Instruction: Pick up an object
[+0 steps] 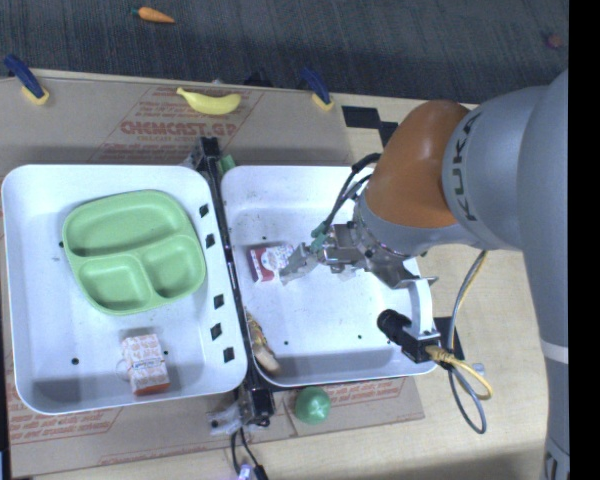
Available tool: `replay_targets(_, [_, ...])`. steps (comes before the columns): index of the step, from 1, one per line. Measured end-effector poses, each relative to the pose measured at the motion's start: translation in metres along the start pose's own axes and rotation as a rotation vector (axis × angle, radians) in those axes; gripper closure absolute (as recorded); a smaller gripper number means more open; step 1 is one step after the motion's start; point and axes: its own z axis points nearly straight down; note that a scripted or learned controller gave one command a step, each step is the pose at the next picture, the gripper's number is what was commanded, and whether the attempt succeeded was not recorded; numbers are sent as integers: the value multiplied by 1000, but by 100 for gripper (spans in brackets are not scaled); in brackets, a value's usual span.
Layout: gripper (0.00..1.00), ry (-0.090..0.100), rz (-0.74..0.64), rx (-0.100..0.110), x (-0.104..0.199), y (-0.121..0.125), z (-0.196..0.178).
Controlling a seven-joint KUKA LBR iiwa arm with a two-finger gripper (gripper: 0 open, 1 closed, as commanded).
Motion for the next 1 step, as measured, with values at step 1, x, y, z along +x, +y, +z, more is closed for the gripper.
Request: replay_targets(1, [0, 2, 0, -1, -35, 97, 17])
